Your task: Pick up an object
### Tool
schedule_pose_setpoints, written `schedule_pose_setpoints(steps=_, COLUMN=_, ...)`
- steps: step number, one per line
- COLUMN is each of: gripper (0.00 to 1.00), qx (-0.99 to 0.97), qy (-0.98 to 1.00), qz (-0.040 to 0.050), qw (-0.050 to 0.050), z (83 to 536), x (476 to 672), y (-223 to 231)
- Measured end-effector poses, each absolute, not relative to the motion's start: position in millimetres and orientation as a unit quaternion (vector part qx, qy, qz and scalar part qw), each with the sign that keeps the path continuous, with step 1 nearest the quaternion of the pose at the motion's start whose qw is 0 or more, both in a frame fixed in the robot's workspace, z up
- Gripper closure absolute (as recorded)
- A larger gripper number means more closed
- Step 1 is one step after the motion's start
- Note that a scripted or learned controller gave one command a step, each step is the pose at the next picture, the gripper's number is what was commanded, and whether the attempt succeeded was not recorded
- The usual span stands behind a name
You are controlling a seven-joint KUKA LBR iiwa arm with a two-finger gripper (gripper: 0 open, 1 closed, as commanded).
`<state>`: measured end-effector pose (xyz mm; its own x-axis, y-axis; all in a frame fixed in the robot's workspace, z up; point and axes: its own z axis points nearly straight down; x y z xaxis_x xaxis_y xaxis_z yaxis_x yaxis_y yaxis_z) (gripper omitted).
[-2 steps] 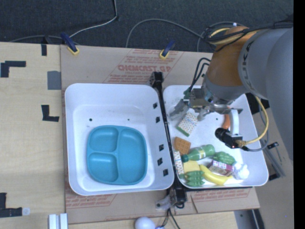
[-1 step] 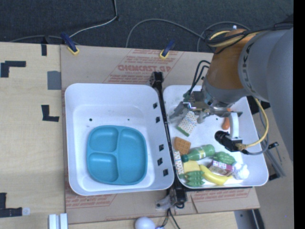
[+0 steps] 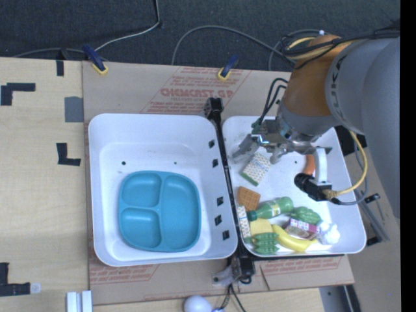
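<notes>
Robotics lab: clamped cardboard sheet [image 3: 195,93] on the counter [image 3: 39,174], loose cables [image 3: 156,12] at top, tape markers [image 3: 65,155] at left.

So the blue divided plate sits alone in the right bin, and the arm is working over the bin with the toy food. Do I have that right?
Not quite. The camera view shows the blue divided plate alone in the left bin, not the right one. The rest holds: the arm is working over the right bin, where the toy food lies.
</notes>
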<state>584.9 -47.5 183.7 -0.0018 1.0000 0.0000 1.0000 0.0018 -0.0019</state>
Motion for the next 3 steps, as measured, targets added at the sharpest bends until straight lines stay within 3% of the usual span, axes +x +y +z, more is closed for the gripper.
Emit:
schedule_pose_setpoints(steps=1, gripper=0.00, qx=-0.706, qy=-0.708, qz=0.0006, qw=0.001, z=184, x=578.3, y=-39)
schedule_pose_setpoints(steps=3, gripper=0.00, qx=-0.706, qy=-0.708, qz=0.0006, qw=0.001, z=184, x=589.8, y=-46)
